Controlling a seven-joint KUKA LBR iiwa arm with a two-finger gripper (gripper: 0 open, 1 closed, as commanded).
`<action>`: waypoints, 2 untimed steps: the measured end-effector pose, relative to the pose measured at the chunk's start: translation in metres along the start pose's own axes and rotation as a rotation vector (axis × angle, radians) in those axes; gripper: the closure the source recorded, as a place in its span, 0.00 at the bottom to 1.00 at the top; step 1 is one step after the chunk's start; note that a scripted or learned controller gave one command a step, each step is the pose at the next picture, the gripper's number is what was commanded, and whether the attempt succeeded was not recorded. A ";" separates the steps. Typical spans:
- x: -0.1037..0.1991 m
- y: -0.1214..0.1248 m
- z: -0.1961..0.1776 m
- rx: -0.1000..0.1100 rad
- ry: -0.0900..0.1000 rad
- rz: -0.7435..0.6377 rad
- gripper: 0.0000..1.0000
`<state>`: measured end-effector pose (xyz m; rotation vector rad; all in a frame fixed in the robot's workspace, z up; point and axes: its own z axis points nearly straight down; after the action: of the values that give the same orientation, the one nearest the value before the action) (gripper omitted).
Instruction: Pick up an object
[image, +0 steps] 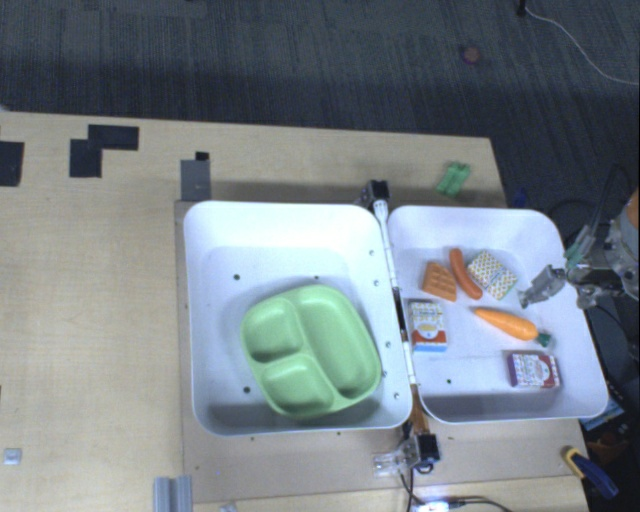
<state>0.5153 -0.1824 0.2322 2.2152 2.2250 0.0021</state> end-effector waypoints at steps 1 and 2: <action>0.040 0.024 0.146 -0.007 -0.001 0.000 0.00; 0.040 0.026 0.134 -0.013 -0.002 0.001 1.00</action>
<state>0.5415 -0.1423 0.0984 2.2084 2.2163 0.0139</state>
